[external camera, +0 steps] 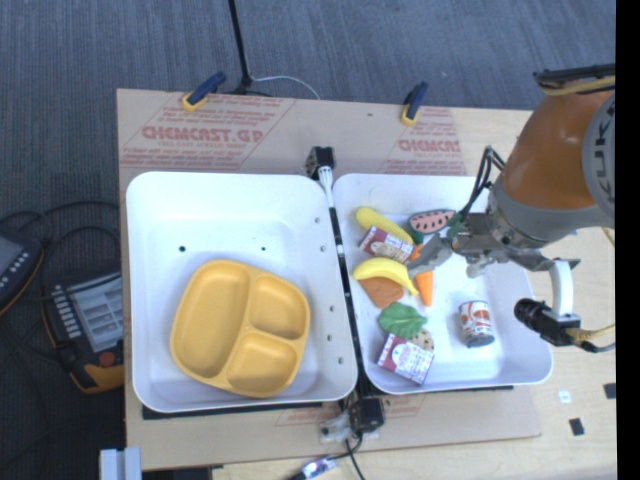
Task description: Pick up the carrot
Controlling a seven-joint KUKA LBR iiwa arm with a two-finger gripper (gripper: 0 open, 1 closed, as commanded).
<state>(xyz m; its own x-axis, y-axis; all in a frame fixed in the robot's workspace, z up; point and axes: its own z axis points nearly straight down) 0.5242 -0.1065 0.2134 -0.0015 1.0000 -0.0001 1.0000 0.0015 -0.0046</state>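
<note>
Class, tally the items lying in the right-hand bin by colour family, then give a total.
Yellow: 2, banana and a second yellow piece
Orange: 2, carrot and orange piece
Green: 1, leaf
Red-labelled packs and can: 3
Watermelon slice: 1
Total: 9

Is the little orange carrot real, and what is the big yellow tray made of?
The small orange carrot looks like toy plastic: smooth, evenly coloured. The yellow three-compartment tray looks like moulded plastic, with a soft sheen and rounded edges. Neither is certain from here.
</note>
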